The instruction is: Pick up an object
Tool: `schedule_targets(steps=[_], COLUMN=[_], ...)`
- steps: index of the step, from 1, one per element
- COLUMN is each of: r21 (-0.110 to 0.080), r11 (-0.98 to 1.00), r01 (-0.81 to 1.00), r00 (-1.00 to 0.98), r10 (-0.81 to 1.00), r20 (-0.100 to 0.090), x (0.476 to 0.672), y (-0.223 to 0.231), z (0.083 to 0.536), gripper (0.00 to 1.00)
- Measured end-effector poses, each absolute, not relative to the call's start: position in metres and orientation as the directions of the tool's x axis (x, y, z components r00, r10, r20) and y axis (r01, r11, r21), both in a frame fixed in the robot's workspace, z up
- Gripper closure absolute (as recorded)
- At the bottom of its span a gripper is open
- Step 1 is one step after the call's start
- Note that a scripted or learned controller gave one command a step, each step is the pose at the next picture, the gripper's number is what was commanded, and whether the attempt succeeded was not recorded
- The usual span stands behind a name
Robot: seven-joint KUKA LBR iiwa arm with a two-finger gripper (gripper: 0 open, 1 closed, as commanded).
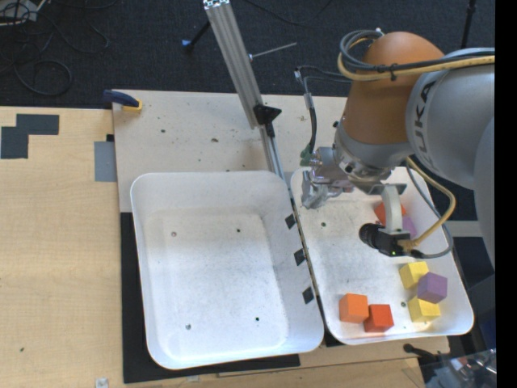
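I'm looking down on a pale speckled tabletop (pixel 194 140) with two shallow white bins resting on it side by side: the left bin (pixel 153 217) and the right bin (pixel 339 297), their inner rims touching. A small blue-and-yellow object (pixel 122 99) lies at the tabletop's far left corner.

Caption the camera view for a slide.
End effector hovers over the right bin's upper-left corner; colored blocks lie near its lower edge.
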State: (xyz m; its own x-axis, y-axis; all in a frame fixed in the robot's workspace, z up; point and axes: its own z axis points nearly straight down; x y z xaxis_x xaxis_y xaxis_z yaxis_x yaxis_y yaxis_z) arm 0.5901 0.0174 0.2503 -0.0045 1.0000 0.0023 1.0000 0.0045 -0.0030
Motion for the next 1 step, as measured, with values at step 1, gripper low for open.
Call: schedule_targets(steps=[1], r21=[-0.006], r11=[0.005], r01=[1.000], r00=[-0.005], r10=[1.000], r20=[0.002], x=[0.5722], y=[0.0694], z=[0.2425], gripper=[1.00])
